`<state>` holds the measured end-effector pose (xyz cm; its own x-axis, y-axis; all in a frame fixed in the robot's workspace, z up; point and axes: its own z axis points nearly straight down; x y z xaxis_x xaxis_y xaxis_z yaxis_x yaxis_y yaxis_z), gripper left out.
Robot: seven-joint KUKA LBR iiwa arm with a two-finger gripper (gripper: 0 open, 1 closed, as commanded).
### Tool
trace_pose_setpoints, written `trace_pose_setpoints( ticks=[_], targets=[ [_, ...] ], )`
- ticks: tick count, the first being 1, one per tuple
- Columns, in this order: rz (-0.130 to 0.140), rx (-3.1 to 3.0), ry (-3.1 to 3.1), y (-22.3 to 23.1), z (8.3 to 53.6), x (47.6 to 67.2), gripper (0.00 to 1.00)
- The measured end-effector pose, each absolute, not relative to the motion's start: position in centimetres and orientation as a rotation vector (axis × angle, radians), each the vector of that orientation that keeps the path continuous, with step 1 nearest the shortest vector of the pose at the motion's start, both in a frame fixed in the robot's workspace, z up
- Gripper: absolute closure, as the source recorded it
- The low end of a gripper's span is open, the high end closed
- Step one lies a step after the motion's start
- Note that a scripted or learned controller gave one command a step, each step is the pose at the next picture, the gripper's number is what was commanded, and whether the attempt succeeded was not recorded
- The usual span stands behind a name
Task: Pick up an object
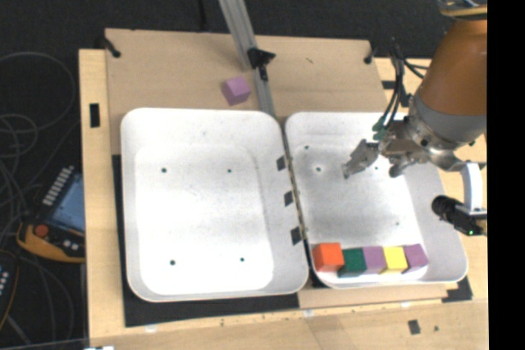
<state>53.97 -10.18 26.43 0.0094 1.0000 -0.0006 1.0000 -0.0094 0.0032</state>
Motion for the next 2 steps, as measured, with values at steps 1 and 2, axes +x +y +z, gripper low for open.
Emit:
trace_pose_setpoints(
  ticks=[1, 2],
  targets=[
    [0.005, 2.222, 2.212, -12.2, 31.3, 55.0, 0.00],
    [-0.008, 2.230, 2.223, -13.3, 20.4, 48.4, 0.00]
  ],
)
